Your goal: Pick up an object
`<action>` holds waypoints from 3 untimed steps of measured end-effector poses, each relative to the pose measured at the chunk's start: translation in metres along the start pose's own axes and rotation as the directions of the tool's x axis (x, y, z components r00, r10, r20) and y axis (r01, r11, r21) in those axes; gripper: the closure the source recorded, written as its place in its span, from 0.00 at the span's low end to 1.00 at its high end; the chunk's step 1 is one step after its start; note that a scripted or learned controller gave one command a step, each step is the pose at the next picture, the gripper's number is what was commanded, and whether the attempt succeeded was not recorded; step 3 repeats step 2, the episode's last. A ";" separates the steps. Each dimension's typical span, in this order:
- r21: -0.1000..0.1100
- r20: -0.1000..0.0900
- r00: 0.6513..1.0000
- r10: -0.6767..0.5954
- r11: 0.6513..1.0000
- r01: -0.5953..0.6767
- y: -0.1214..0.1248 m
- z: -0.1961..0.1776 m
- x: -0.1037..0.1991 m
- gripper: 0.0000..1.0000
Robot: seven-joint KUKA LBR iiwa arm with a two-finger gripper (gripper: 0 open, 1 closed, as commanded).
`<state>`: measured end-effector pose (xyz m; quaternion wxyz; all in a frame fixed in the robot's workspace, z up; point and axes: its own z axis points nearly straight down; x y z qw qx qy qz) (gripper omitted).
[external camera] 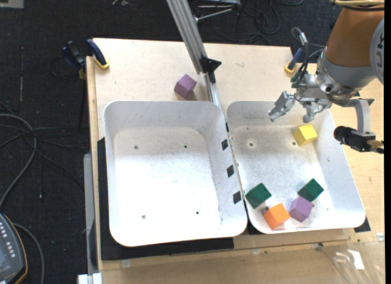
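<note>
Presently the gripper (295,110) hangs over the far end of the right bin (348,173), jaws spread with nothing between them. Yellow block (305,134) lies just beside and below it. Two green blocks (258,194) (311,189), orange block (276,215) and purple block (300,209) cluster at the near end. Another purple block (185,86) sits on the bench (140,69) behind the left bin (116,154).

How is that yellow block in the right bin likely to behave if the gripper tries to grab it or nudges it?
The yellow block looks like a small solid cube with flat faces, so it probably stays stiff and slides rather than rolls. It seems light, so a nudge from the gripper may skid it across the smooth white bin. Nothing touches it, so it should move freely.
</note>
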<state>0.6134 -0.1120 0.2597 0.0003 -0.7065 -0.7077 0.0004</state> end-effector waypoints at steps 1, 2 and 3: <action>0.009 -0.001 1.000 0.007 1.000 -0.007 -0.083 0.131 -0.045 0.00; -0.004 0.003 1.000 0.003 1.000 -0.003 -0.034 0.166 -0.091 0.00; -0.004 0.003 1.000 0.003 1.000 -0.003 -0.034 0.166 -0.091 0.00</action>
